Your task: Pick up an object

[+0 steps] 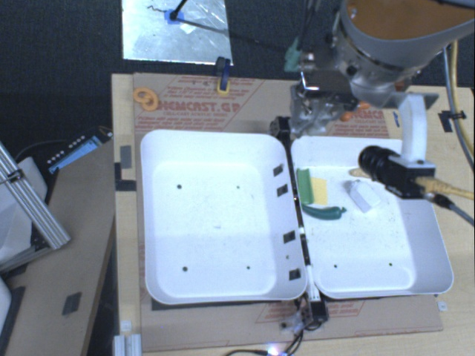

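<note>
Item: yellow sponge (318,190) with green edge, lying flat in the right bin (415,273), close to the divider between bins. Just below the sponge: a curved green piece (323,212). To the sponge's right: a small pale block (361,196). My pincer (315,110) hovers beyond the bin's far rim, above the sponge; its state I cannot tell. The sponge likely handles light and soft; take it across its narrow sides.

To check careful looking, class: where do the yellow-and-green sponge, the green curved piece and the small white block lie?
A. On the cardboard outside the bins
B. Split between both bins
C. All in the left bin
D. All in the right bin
D: the sponge, green curved piece and white block all lie inside the right bin, toward its far end.
</note>
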Robot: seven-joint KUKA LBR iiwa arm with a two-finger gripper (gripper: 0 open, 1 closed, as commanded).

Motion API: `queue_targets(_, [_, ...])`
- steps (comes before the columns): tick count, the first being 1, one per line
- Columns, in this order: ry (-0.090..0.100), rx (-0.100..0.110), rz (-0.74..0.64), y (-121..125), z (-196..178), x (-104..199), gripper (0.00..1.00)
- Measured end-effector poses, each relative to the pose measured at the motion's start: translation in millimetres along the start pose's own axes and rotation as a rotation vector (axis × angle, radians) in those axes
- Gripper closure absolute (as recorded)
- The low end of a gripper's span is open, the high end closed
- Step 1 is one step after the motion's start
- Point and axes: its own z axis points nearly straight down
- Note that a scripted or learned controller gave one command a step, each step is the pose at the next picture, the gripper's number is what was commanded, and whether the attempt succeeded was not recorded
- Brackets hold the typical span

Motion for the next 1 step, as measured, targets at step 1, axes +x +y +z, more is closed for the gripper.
queue_targets(1, [-0.004, 0.003, 0.009, 0.9, -9.8, -147.1, 1.0])
